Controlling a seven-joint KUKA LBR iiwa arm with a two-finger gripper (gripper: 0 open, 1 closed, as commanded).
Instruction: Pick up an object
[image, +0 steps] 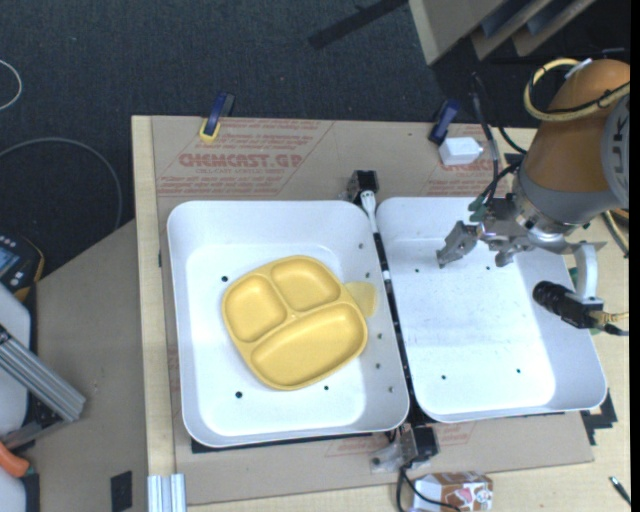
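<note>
Reaching in from the right, the grey arm (585, 130) is cut off by the frame edge, so just its orange band and wrist show. Its gripper (478, 248) hangs over the far part of the right bin (480, 400), its 2 fingers spread apart with nothing between them; the fingertips look a little blurred, so whether they touch the bin floor is hard to say. A yellow plastic tray (293, 320) lies flat in the middle of the left bin (200, 300), turned at a slant. It is smooth and glossy, with rounded corners and 3 compartments: 2 small ones on the far side and 1 long one nearer the camera. A pale yellow piece (364, 296) pokes out from under its right edge, mostly hidden. Both bins are shallow, white and matte, with small dark dots on their floors, and they sit side by side on a brown cardboard sheet (250, 155) printed with red lettering.
</note>
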